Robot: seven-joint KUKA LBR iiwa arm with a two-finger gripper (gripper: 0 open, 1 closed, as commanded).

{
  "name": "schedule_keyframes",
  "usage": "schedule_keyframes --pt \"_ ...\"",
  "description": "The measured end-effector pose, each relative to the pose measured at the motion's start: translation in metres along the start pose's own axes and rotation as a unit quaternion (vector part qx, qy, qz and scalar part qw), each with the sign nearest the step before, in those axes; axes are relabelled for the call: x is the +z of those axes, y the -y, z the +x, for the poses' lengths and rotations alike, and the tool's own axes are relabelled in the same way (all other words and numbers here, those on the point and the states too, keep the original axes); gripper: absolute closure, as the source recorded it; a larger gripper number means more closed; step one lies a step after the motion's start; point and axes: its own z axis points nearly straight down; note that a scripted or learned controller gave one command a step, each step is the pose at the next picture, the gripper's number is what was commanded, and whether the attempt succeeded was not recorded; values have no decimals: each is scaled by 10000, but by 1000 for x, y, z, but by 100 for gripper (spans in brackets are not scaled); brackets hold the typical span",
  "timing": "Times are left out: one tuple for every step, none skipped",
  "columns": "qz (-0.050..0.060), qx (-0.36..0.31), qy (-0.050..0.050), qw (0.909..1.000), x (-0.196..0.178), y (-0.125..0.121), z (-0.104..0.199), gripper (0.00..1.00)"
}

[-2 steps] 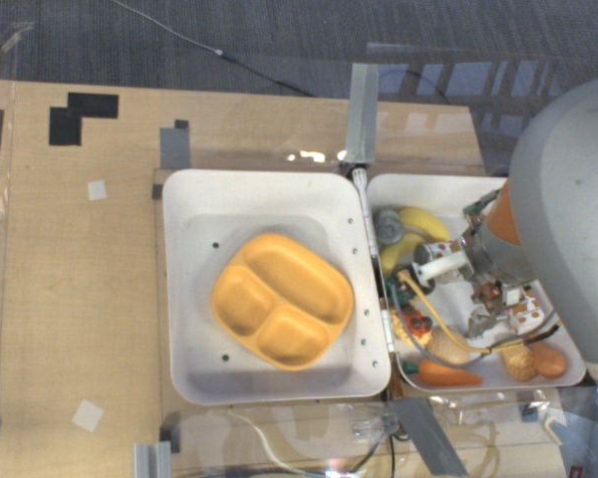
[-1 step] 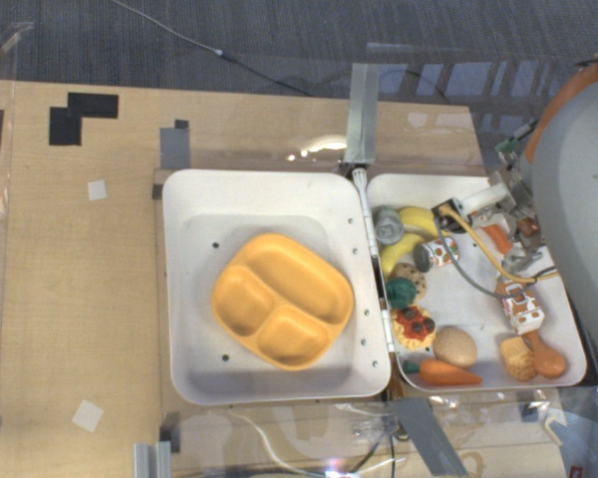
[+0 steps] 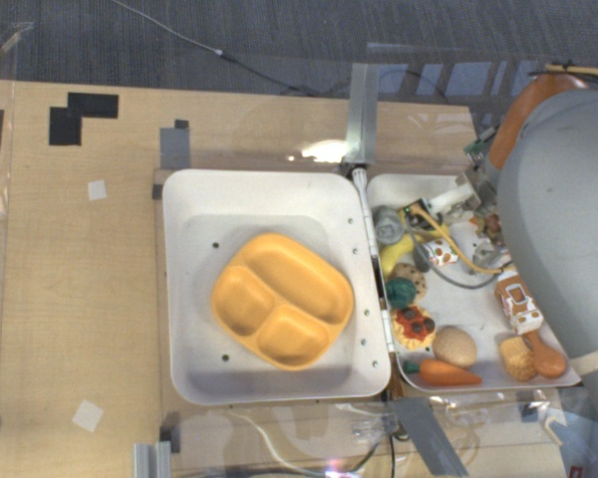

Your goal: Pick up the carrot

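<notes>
Left bin [image 3: 179, 297]: white, shallow, takes up the centre-left of the frame. One item in it, a yellow divided plate [image 3: 282, 299] with three compartments, sitting a bit rotated near the middle of the bin floor. Nothing shows in the plate compartments. A few small dark dots on the bin floor around it.

Right bin [image 3: 404, 371]: butts against the left bin along a shared metal divider, and is crowded. Along its left side, top to bottom: a grey round metal-looking piece [image 3: 388, 229], a yellow item [image 3: 397, 255] just under it, a dark teal lump [image 3: 402, 292], then a red-and-yellow patterned toy [image 3: 414, 324]. Below that a beige egg-shaped item [image 3: 454, 347], touching or nearly touching the carrot.

Carrot [image 3: 448, 372]: orange, lying roughly horizontal in the lower part of the right bin, close to the bottom rim, just under the beige egg. Untouched.

Further right along the bottom: a tan bread-like chunk [image 3: 517, 358] and a brown sausage-like piece [image 3: 547, 358] beside it. Above them a small red-and-white carton [image 3: 517, 304]. Loose yellow and grey cables [image 3: 456, 252] run across the upper middle of the bin.

Arm [image 3: 563, 227]: large grey body with orange band fills the right edge of the frame, over the right bin's upper right part. Gripper state: cannot tell, tool end is hidden in the clutter near the top of the bin.
</notes>
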Motion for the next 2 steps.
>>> schedule_keyframes --pt "10 1 15 10000 2 0 -1 0" --pt "-6 -55 -14 10000 -12 1 2 100"
